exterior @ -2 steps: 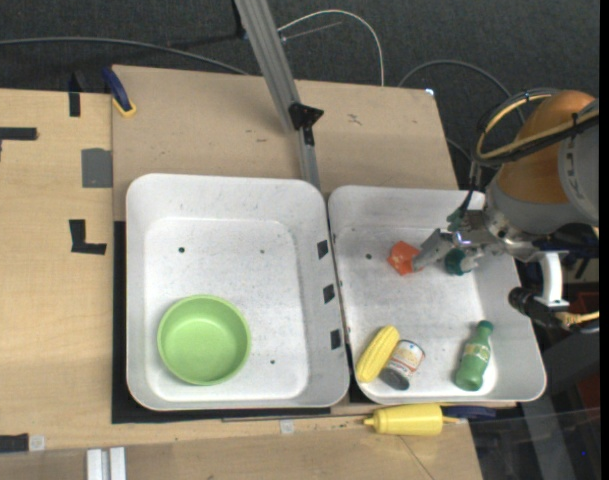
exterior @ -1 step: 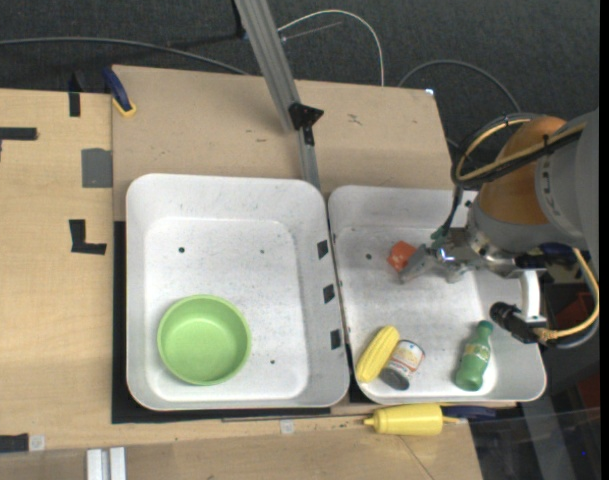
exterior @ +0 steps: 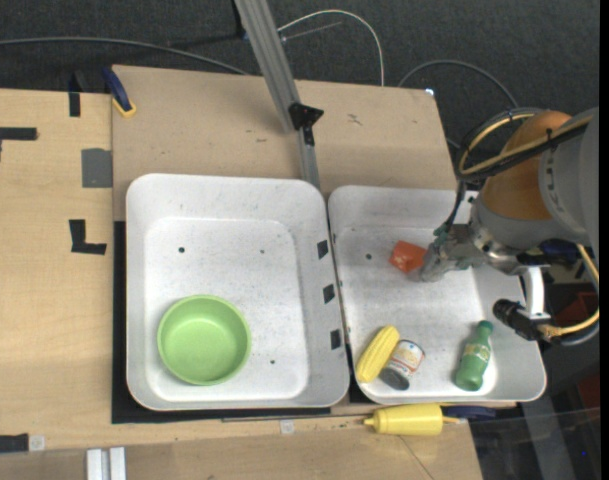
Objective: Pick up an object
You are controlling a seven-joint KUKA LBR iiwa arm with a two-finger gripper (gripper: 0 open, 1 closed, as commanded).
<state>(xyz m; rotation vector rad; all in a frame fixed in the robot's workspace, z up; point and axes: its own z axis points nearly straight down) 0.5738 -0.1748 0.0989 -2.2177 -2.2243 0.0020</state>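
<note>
One gripper [exterior: 431, 264] works here, at the end of the grey arm [exterior: 544, 193] that comes in from the right, and it sits low inside the right bin [exterior: 356, 213], near that bin's upper middle. Whether it is spread or closed cannot be told from this slanted look down, since the wrist body hides the tips. Just to its left, touching or all but touching it, lies a small orange-red object [exterior: 406, 257] on the bin floor; nothing shows it clasped.

Further toward the near edge of the same bin lie three more things: a yellow corn cob [exterior: 377, 354] tilted on its side, a small can [exterior: 405, 361] with a pale label right against the cob, and a green bottle [exterior: 473, 357] lying well apart from them at the right.

Outside the bin, just beyond its near rim, a yellow bottle [exterior: 408, 420] rests on the bench on its side.

The left bin [exterior: 224, 190] sits flush beside the right one and holds a green bowl [exterior: 203, 339] in its near left corner, upright and open upward.

A grey metal pole [exterior: 267, 43] slants down from the top toward the gap between the two bins.
</note>
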